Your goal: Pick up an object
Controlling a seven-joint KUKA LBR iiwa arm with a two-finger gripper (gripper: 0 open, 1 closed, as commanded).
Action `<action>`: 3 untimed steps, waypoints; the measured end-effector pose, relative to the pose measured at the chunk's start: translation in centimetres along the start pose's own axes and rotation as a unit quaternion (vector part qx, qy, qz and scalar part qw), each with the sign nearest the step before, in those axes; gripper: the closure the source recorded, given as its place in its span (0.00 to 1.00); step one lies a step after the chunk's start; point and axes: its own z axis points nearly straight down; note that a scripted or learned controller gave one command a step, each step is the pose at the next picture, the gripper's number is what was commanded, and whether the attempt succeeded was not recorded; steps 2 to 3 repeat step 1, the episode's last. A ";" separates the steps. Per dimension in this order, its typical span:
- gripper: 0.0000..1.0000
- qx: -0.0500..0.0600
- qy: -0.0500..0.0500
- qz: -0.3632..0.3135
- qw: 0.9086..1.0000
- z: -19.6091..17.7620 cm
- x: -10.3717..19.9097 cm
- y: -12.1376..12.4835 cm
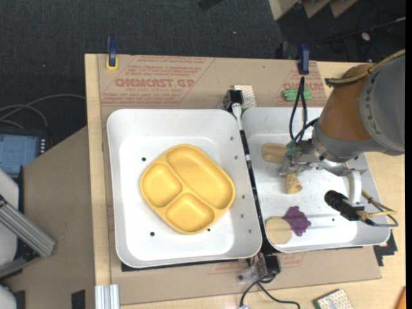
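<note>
Grey with an orange band, the arm [360,114] reaches in from the right and bends down over the right bin [322,227]. Its pincer [291,166] sits low between a tan block [273,152] and a cork-like piece [294,184]. Whether it is open or closed, I cannot tell.

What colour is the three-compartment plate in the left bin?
The plate is plain yellow; the camera view shows it best.

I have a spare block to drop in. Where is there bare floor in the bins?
Left bin: bare floor all around the yellow divided plate, roomiest at the corners. Right bin: crowded by the tool, tan pieces and a purple piece.
</note>
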 end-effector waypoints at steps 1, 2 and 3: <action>1.00 -0.004 0.002 -0.005 1.000 -9.6 7.9 -0.6; 1.00 -0.004 0.002 -0.005 1.000 -9.6 7.9 -0.6; 1.00 -0.004 0.002 -0.005 1.000 -9.6 7.9 -0.6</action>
